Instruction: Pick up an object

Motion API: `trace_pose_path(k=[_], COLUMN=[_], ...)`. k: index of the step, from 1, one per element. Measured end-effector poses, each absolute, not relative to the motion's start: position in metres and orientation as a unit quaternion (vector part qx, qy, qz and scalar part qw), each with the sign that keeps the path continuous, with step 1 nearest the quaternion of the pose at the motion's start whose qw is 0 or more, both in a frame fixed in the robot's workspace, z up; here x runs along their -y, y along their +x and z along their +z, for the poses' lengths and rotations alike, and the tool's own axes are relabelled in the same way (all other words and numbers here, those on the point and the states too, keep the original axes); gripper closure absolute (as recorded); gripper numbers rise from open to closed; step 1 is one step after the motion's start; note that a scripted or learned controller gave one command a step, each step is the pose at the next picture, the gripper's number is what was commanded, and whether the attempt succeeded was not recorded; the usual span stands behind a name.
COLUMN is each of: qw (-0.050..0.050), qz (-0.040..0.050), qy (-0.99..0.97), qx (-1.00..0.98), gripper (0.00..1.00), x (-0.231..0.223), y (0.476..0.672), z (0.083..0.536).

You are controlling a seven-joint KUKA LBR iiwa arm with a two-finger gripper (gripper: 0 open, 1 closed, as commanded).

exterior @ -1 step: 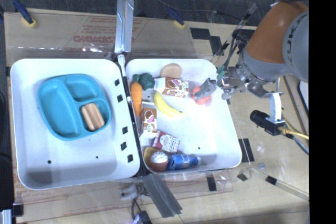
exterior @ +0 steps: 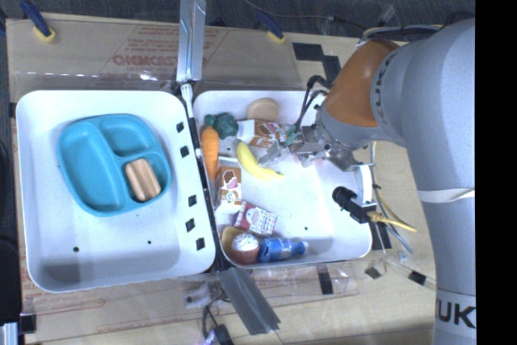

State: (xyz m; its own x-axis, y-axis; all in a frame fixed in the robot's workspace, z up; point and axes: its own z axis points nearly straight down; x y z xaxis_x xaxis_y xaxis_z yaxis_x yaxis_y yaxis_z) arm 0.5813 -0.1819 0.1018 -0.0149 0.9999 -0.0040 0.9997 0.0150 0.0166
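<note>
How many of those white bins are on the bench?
2. The left bin holds a blue divided plate; the right bin holds the toy food, and the arm reaches into it.

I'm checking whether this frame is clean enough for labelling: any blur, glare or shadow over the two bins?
Camera view: the left bin shows a soft grey shadow near its bottom corner; the banana and carrot in the right bin read clearly; small parts around the gripper look soft and cluttered; no strong glare on either bin.
</note>
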Motion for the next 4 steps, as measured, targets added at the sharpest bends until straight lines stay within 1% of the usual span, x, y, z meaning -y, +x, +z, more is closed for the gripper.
trace_pose_path(k=[1,2,3,4], qw=[0.006,-0.006,-0.004,0.001], qz=[0.0038,-0.0021,-0.0019,0.0], qy=[0.645,0.476,0.473,0.488], qx=[-0.764,-0.88,-0.881,-0.873], gripper=[0.0,0.0,1.0,1.0], x=[0.125,0.103,0.102,0.114], y=[0.614,0.607,0.609,0.538], z=[0.101,0.091,0.101,0.169])
